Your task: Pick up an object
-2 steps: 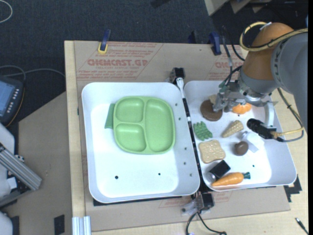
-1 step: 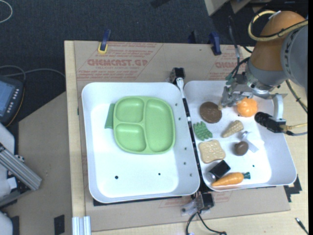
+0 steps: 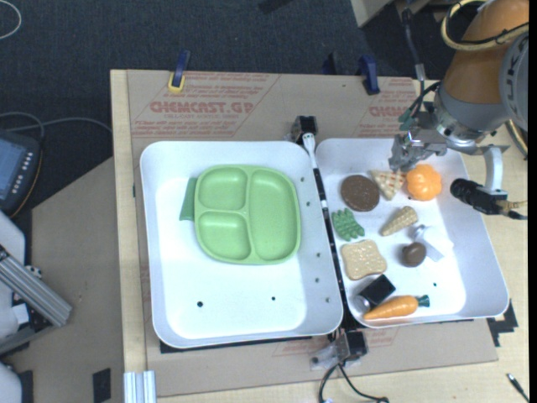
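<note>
arm hangs over the bin of toy food

the brown cardboard sheet (image 3: 252,99) under the bins has red writing. it reads "chemcast g p" on the left part, and a cut-off bit like "chem" shows again on the right part. two clips hold the card at its far edge, one yellow clip (image 3: 177,81) and one blue clip (image 3: 369,75).

there are two shallow white bins. the left white bin (image 3: 168,250) holds one light green plastic plate with three sections (image 3: 247,212).

the right white bin (image 3: 478,259) holds nine small things. one round brown cookie (image 3: 361,192) is near the middle top. one tan cracker wedge (image 3: 388,183) lies at its 3 o'clock, just beside it. one round orange fruit (image 3: 423,182) sits at 3 o'clock of the wedge. one pale yellow corn piece (image 3: 399,221) is at 6 o'clock of the wedge. one dark green leafy piece (image 3: 346,223) lies by the left wall. one tan slice of toast (image 3: 363,259) is at 6 o'clock of the leafy piece. one small dark brown lump (image 3: 413,253) is at 3 o'clock of the toast. one black block (image 3: 376,292) and one orange carrot (image 3: 392,308) are at the near edge, touching.

the grey two-finger gripper (image 3: 409,156) hangs at 12 o'clock of the cracker wedge, close by the orange fruit. i cannot tell if its jaws are open or closed. nothing shows between them.
</note>
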You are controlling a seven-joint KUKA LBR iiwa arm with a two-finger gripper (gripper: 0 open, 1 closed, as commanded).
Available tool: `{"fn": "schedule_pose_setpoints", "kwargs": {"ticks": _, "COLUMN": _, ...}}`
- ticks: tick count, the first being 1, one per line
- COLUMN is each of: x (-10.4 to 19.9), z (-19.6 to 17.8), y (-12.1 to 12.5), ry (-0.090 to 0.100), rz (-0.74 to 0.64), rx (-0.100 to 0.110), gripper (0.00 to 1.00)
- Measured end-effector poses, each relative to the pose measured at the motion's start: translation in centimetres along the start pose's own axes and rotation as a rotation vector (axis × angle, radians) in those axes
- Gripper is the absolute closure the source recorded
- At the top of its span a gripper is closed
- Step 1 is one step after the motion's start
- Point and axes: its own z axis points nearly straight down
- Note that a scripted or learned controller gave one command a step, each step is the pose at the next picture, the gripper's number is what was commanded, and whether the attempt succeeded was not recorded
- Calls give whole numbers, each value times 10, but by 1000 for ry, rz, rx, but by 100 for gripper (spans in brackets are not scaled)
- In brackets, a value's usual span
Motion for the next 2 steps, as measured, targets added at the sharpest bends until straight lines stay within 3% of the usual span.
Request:
{"fn": "schedule_pose_setpoints", "kwargs": {"ticks": 1, "x": 0, "z": -42, "y": 2, "ry": 0, "rz": -1, "rx": -1, "gripper": 100}}
{"fn": "schedule_pose_setpoints", "kwargs": {"ticks": 2, "x": 59, "z": -38, "y": 0, "ry": 4, "rz": -6, "rx": 8, "gripper": 100}}
